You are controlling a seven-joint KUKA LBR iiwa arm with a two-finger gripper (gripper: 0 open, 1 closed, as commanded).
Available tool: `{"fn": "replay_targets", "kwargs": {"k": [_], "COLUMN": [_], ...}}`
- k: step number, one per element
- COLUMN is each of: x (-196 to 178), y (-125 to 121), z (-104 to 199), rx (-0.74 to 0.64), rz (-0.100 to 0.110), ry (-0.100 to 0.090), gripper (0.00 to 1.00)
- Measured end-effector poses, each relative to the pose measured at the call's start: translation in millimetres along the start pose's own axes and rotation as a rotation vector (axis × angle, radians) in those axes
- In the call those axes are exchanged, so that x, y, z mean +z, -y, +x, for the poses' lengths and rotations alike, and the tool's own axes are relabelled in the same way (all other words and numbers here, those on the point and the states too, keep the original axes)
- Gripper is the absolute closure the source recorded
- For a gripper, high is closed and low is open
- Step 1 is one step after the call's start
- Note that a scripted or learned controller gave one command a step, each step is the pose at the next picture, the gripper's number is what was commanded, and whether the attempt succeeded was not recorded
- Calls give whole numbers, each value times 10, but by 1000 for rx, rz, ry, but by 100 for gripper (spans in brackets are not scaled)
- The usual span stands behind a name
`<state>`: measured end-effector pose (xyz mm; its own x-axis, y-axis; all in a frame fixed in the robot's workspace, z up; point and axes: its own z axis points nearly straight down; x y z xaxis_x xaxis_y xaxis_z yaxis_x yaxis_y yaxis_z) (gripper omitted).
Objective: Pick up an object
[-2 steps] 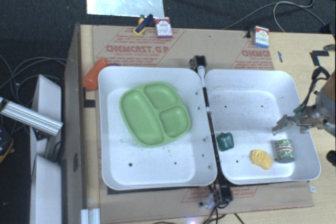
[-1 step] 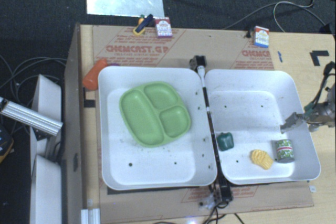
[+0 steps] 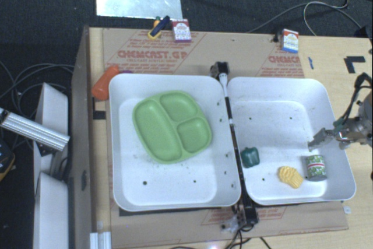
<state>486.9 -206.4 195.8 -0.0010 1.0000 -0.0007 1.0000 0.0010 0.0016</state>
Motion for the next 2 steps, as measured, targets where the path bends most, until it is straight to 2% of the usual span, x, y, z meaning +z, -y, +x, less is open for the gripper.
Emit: {"fn": "replay_targets", "kwargs": {"k": [1, 2], "x": [-82, 41], "y": [-4, 1], "z": [-3, 1], "rx": [-2, 0], "rz": [-1, 1], "ry": [0, 0], "gripper": [0, 0]}}
